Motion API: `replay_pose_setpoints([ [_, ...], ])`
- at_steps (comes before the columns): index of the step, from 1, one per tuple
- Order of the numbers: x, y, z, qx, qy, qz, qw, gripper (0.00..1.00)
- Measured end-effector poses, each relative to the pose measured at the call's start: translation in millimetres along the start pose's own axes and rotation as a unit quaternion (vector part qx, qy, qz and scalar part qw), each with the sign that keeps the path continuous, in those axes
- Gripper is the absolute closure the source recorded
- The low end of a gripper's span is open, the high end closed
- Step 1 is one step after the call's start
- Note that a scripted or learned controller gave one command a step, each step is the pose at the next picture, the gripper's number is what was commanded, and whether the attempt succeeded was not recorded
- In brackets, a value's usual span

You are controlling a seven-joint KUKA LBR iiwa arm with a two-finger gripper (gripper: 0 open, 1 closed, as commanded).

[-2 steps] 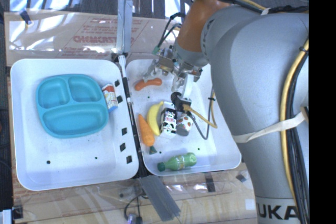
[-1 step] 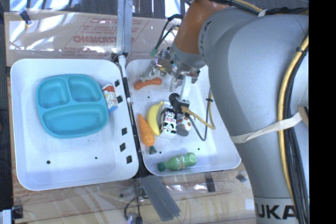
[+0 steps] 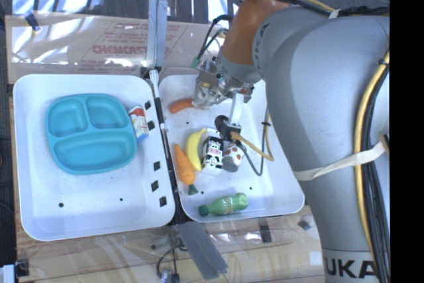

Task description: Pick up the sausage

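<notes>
The sausage [image 3: 179,105] is a short orange-red piece lying at the far left of the right bin [image 3: 281,192], close to the divider. My gripper [image 3: 201,97] hangs right beside the sausage's right end, low over the bin. Its tips sit at or just over that end, and the wrist hides the contact.
In the right bin lie a banana [image 3: 195,148], a carrot [image 3: 184,166], a black-and-white carton [image 3: 212,154], a spotted cup [image 3: 232,157] and a green bottle [image 3: 225,205]. The left bin [image 3: 40,209] holds a blue divided plate [image 3: 89,132] and a small can [image 3: 138,122]. The arm covers the right side.
</notes>
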State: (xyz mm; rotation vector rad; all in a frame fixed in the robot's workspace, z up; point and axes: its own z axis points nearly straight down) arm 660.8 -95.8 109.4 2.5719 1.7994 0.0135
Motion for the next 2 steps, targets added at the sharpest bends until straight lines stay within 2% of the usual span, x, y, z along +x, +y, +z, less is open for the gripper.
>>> replay_pose_setpoints([
  [1,0.0,0.0,0.0,0.000,0.000,0.000,1.0000,0.00],
  [2,-10.3,-14.5,17.8,0.006,-0.003,-0.005,1.0000,0.00],
])
